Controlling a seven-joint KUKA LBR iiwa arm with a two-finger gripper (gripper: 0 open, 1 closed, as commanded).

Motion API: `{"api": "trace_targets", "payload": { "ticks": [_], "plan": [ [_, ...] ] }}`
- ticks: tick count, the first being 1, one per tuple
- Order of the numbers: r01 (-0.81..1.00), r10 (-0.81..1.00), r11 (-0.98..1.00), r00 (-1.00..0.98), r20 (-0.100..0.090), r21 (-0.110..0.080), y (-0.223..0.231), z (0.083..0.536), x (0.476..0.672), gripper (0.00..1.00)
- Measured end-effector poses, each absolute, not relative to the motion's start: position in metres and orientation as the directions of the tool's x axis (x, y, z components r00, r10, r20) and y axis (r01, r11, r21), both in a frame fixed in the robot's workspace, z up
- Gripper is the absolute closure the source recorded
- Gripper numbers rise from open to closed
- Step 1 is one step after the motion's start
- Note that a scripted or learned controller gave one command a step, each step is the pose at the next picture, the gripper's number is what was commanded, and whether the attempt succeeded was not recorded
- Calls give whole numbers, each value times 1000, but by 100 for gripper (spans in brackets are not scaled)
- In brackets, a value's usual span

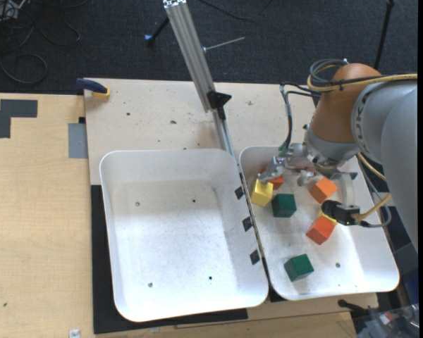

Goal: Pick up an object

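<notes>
While hovering low over the far end of the right bin (381, 273), gripper (290, 166) sits just beside yellow block (262, 192), block lying down-left of the fingertips. Dark green block (284, 205) just below that. Orange blocks (323, 189) off to the arm side. Jaw opening: cannot tell, nothing seen between them. Short shift toward the divider probably needed.

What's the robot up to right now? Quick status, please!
Hand low in the right white bin, over the blocks. Small yellow cube beside it, nothing seen gripped. Green cube and orange blocks crowd close.
</notes>
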State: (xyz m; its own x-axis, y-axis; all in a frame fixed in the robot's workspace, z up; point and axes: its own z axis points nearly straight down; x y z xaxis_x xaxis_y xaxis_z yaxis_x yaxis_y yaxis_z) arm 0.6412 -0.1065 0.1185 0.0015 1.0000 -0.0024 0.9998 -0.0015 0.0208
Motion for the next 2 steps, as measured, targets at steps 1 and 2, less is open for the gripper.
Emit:
{"api": "trace_targets", "payload": {
  "ticks": [1, 2],
  "plan": [
    [1000, 1000, -7, 7, -2, 22, -108, 129, 642, 100],
    [1000, 1000, 1, -1, -1, 5, -111, 190, 650, 100]
  ]
}}
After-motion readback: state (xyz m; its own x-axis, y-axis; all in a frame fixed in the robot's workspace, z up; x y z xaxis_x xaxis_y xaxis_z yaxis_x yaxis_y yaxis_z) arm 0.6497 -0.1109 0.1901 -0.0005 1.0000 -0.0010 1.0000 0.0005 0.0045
